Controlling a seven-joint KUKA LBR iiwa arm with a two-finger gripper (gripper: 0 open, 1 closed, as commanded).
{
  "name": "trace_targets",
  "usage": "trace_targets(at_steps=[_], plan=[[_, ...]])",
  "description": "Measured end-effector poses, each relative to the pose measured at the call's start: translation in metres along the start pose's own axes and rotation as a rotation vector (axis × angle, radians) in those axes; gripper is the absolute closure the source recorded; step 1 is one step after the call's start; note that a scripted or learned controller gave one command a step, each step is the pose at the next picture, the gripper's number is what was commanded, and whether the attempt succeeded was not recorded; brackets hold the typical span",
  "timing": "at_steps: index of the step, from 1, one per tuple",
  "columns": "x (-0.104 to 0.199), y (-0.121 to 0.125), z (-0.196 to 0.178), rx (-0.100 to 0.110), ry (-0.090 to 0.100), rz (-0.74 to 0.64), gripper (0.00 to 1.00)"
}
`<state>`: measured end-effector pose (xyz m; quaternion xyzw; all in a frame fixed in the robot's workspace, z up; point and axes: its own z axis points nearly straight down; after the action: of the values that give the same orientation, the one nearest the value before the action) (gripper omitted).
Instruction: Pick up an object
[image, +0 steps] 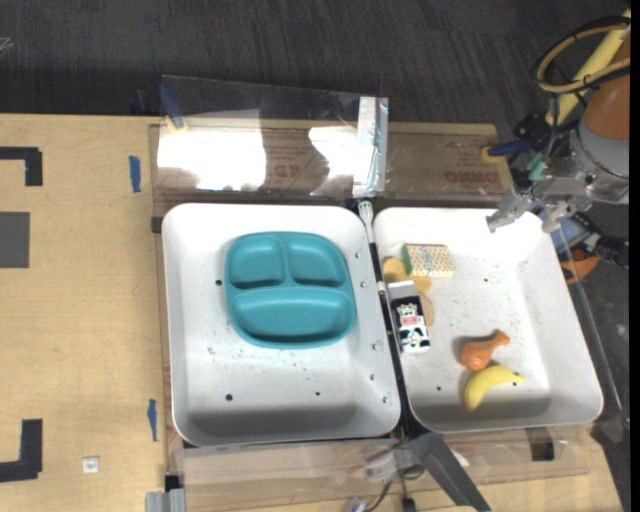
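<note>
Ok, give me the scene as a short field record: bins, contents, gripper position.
left bin: teal divided plate
right bin: banana, orange drumstick toy, small carton, patterned block, all apart from the gripper
gripper: above the right bin's far right corner, holding nothing visible
task state: pick not yet made

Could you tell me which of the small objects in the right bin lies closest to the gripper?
The pale speckled block at the bin's upper left, nearest the gripper. The orange drumstick-shaped toy, banana and black-and-white carton lie farther off, lower in the view.
</note>
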<state>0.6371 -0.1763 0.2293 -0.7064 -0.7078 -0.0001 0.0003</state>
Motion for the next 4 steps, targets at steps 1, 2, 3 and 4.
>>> trace_targets(at_steps=[1,2,3,4], plan=[[0.077,-0.071,0.088,0.007,0.003,-0.058,0.00],[0.053,-0.055,-0.037,-0.013,-0.003,0.035,0.00],[0.062,-0.122,0.115,0.003,0.000,-0.053,0.00],[0.056,-0.149,0.136,-0.029,-0.010,-0.095,0.00]])
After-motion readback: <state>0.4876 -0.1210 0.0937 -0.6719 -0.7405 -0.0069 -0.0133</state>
